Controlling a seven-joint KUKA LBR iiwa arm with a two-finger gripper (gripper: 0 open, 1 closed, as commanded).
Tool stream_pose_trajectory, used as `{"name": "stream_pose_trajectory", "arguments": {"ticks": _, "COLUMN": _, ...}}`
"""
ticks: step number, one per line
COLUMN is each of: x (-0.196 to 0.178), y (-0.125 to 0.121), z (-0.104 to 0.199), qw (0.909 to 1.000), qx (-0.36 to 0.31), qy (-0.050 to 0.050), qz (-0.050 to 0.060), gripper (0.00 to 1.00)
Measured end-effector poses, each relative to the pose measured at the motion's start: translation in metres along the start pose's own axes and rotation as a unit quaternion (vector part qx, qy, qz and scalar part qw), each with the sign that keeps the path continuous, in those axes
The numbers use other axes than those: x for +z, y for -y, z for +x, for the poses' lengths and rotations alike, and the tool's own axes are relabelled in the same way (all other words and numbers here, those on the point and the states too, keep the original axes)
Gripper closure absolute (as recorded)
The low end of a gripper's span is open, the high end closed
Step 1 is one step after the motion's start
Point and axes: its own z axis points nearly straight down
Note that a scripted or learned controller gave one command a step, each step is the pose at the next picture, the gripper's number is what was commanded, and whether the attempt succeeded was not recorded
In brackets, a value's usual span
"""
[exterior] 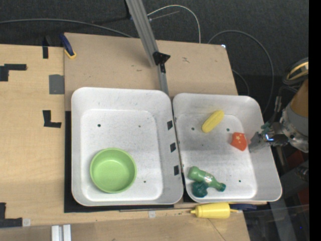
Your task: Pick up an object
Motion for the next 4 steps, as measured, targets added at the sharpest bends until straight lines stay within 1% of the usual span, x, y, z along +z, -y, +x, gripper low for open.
{"name": "stream_pose_trajectory", "arguments": {"ticks": 1, "x": -0.023, "y": -0.001, "z": 0.0, "qw": 1.0, "qx": 0.0, "qy": 0.0, "qz": 0.001, "gripper": 1.0}}
{"name": "stream_pose_trajectory", "arguments": {"ticks": 2, "x": -0.03, "y": -0.003, "z": 0.054, "qw": 1.0, "qx": -0.003, "qy": -0.002, "qz": 0.002, "gripper": 1.0}}
{"name": "stream_pose_trajectory", "arguments": {"ticks": 4, "x": -0.011, "y": -0.027, "z": 0.17, "qw": 1.0, "qx": -0.003, "qy": -0.002, "qz": 0.003, "gripper": 1.0}}
